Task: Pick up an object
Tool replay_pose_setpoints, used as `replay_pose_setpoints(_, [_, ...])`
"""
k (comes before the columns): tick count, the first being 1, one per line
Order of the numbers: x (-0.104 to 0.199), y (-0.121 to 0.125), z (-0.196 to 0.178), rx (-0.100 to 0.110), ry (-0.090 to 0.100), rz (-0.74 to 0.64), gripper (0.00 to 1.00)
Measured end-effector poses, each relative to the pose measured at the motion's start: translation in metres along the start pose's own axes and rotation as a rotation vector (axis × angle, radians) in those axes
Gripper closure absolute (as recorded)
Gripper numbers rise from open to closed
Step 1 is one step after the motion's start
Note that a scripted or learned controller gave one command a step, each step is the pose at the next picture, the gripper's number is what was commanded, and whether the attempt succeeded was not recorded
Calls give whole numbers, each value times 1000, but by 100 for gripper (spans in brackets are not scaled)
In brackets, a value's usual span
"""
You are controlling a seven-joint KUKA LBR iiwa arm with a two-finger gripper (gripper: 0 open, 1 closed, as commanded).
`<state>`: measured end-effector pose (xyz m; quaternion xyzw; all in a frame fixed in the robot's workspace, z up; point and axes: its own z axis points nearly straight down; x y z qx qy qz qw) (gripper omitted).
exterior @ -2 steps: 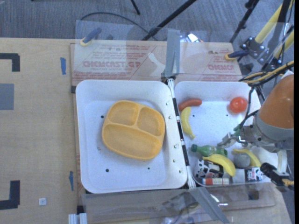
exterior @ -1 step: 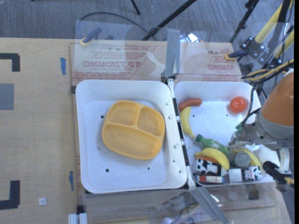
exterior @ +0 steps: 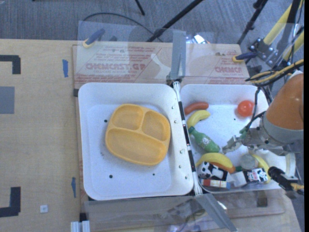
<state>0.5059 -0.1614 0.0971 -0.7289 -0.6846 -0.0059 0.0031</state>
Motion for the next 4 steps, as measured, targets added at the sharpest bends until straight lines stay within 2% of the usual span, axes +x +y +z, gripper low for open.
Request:
replay_pose_setpoints(1, [6, -23, 9, -11, -16, 26, 0])
replay_pose_setpoints(2, [6, -19, -3, -21, -16, 27, 100])
replay_pose_setpoints(3, [59, -22, -78, 2, -14, 513, 100])
replay_pose_setpoints(4, [88, 69, -86, 2, -15, 539, 100])
